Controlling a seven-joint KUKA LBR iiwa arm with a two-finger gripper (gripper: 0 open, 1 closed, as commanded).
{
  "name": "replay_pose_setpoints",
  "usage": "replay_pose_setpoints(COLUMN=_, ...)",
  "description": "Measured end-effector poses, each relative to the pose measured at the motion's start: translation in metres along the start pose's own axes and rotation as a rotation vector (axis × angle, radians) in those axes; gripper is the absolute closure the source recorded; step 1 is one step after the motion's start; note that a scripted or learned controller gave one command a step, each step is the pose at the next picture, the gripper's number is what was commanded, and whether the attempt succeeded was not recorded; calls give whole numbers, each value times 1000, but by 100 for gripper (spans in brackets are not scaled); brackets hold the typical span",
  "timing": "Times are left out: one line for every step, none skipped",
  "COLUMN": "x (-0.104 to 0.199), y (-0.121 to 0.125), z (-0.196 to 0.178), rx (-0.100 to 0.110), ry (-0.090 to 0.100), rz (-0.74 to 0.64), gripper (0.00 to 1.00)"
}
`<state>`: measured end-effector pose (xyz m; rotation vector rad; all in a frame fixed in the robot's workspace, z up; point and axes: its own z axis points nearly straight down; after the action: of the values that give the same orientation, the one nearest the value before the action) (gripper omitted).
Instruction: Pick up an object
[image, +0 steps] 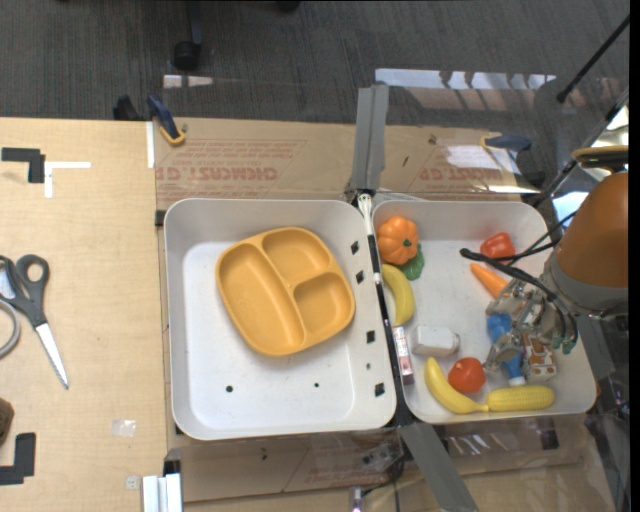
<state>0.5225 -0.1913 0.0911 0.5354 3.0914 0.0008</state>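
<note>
The arm reaches in from the right and its gripper (522, 335) is low in the right bin (455, 210), at the bin's right side among the toys. The wrist and cables hide its tips, so I cannot tell how wide it stands or whether it has anything.

No object looks lifted clear of the bin floor, so the pick seems not yet done; closing on one thing and raising it is left, as far as I can judge.

Candidates lie close around. A blue object (499, 326) sits just beside the gripper on its left, a tomato (466, 375) lies below-left, touching a banana (447, 390), and a yellow piece (520, 399) lies along the near wall just under the gripper. Farther back are a carrot (488, 277), a red pepper (497, 245), a pumpkin (397, 238) on something green, a second banana (400, 295) by the divider, and a white block (437, 342) near the middle.

Room is tight here: the right wall and near wall hem the gripper in, and the toys crowd its left. The freest way is probably straight up. The left bin (190, 330) holds a plate (286, 289) with bare floor around it. Scissors (36, 310) lie on the bench (80, 230), well apart.
</note>
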Motion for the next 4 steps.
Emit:
replay_pose_setpoints(x=29, y=-33, z=-2, rx=-6, ry=-6, rz=85, gripper=0)
replay_pose_setpoints(x=51, y=14, z=1, rx=1, ry=5, rz=197, gripper=0)
replay_pose_setpoints(x=67, y=63, z=-3, rx=11, ry=-14, rz=280, gripper=0)
replay_pose_setpoints(x=69, y=68, z=-8, rx=6, ry=-2, rz=274, gripper=100)
